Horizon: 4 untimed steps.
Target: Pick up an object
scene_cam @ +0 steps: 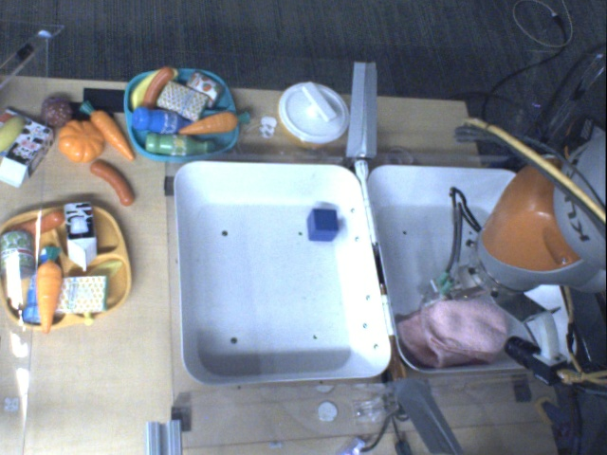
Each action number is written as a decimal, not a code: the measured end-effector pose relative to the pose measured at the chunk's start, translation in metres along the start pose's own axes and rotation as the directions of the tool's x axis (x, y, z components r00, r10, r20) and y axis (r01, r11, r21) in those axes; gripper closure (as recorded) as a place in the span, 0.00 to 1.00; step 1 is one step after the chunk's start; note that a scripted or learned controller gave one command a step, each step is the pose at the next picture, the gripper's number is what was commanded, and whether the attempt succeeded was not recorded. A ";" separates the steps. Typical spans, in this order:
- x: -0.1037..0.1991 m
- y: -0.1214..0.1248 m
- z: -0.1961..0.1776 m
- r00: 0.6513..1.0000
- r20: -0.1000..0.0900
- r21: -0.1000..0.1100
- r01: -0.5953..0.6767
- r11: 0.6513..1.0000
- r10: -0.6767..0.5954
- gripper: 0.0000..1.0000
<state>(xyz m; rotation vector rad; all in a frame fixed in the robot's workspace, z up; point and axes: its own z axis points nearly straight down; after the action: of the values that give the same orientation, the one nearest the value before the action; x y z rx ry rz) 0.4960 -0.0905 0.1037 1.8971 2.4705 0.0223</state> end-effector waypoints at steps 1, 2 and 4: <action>0.000 0.000 0.000 1.000 0.000 0.000 0.000 1.000 0.000 0.00; 0.000 0.000 0.000 1.000 0.000 0.000 0.000 1.000 0.000 0.00; -0.005 -0.009 -0.046 0.895 -0.022 0.017 0.446 0.895 -0.446 0.00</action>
<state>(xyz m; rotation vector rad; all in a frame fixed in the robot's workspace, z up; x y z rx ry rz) 0.4875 -0.0970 0.1498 1.2905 2.8621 0.0026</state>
